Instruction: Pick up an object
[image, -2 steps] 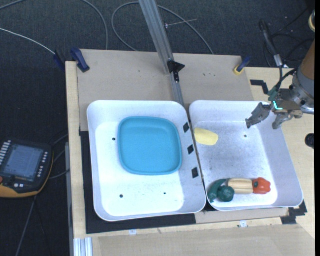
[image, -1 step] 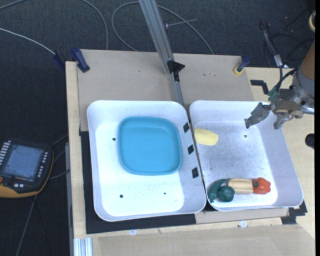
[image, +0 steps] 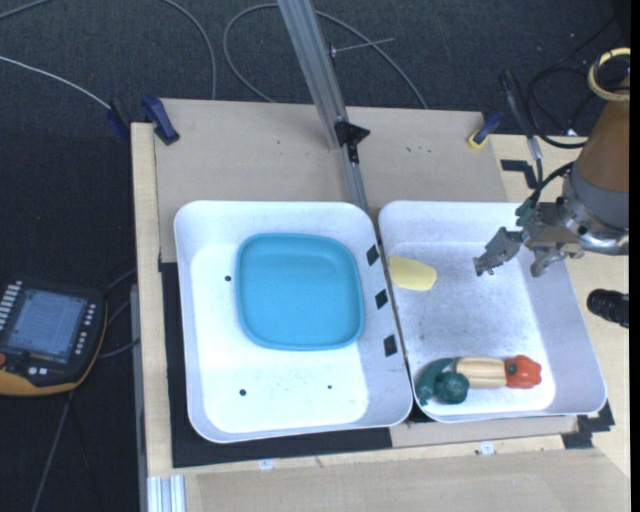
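You've got three candidate objs in the right bin (image: 560, 300), so take that bin as your reference. A pale yellow piece (image: 412, 273) lies flat near its upper-left corner, just beside the divider edge. Along the bin's near wall sits a cluster: a dark green lump (image: 443, 386) at the left end, a tan roll-shaped piece (image: 480, 372) in the middle, and a red piece (image: 523, 372) at the right end. These three touch or overlap; you can't tell where one ends and the next starts, and the green one's shape is hard to read.

The gripper (image: 517, 253) hangs over the bin's upper-right part, well apart from the cluster and away from the yellow piece. Its two fingers stand apart w/ nothing between them. You can't tell how high above the bin floor it is. The arm (image: 603, 170) behind it is cut off at the frame's right edge, so only the wrist and orange band show.

Left of the right bin sits the left bin (image: 200, 300), touching it along the shared edge, w/ a blue tray (image: 300, 290) lying in it. An aluminium pole (image: 320, 70) slants in from the top, ending near the bins' junction. Far left of the bins, a handheld pendant (image: 45, 335) rests off the bench, partly cropped.
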